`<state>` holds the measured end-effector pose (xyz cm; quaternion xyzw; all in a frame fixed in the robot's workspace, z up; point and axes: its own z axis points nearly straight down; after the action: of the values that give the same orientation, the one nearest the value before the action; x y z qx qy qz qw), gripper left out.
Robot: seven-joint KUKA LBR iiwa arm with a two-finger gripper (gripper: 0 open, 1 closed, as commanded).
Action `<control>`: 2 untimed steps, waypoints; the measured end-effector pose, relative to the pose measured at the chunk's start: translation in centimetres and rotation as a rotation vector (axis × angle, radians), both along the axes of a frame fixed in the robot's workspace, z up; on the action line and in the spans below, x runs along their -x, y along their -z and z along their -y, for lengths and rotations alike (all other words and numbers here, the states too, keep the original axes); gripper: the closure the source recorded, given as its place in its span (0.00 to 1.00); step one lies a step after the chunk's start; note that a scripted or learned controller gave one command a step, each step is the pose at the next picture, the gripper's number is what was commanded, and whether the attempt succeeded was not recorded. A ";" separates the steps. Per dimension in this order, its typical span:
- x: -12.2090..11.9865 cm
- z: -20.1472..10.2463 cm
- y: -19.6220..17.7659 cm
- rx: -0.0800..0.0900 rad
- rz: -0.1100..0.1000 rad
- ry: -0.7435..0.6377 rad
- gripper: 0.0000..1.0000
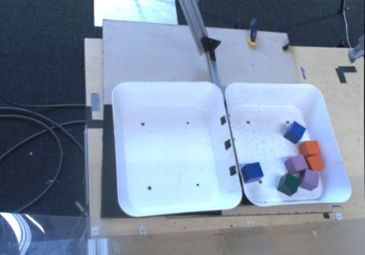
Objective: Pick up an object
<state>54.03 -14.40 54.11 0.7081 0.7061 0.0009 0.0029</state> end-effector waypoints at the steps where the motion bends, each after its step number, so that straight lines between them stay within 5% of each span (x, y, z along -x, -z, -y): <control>1: 3.5 -0.4 -0.1 -0.002 -0.001 -0.004 0.00; 2: 0.2 3.8 0.0 0.000 -0.001 -0.002 0.00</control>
<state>53.83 -18.20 54.07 0.7076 0.7066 0.0006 0.0028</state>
